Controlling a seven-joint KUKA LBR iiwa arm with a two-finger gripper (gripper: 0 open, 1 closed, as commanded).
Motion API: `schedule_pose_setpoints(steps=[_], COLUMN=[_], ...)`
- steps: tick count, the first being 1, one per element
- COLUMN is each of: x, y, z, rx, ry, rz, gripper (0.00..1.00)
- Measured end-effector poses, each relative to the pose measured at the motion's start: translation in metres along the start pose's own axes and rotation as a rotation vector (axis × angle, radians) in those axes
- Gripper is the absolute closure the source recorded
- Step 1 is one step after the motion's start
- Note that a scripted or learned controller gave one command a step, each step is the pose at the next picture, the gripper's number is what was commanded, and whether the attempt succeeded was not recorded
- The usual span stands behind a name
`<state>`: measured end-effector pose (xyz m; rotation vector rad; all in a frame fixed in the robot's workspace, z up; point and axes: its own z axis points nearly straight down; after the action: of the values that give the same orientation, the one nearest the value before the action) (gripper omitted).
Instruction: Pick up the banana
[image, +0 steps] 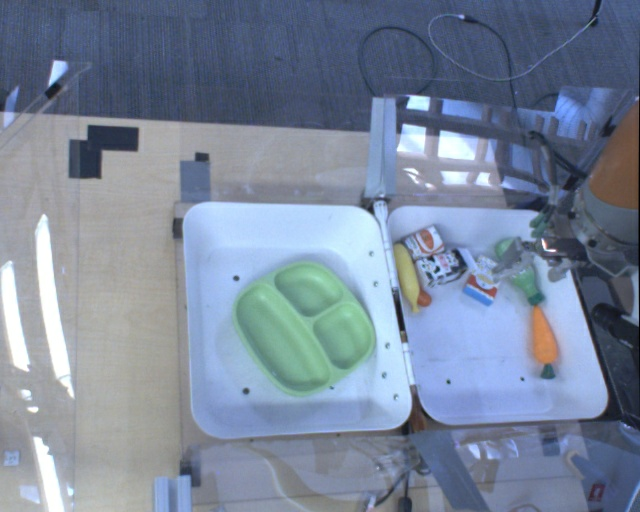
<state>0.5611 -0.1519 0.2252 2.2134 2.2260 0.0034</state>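
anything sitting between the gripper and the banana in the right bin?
Yes. The gripper is near the right bin's far right; the banana lies along its left wall. Between them sit the small carton and the black-and-white carton, which touches the banana.

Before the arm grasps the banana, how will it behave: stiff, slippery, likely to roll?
The banana looks smooth and rounded, so it may slip or roll. It lies along the right bin's left wall, which probably leaves little finger room. It looks like a stiff toy.

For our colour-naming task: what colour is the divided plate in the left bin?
Light green; the divided plate shows clearly in the camera view.
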Motion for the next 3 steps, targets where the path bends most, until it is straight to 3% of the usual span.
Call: schedule_pose_setpoints(steps=[1,2,3], x=[0.048,0.058,0.063], y=[0.01,0.074,0.101], z=[0.132,0.127,0.132], rx=[-0.001,0.023,0.052], ry=[0.0,0.004,0.016], rz=[-0.217,-0.3,0.086], gripper=[0.0,0.0,0.0])
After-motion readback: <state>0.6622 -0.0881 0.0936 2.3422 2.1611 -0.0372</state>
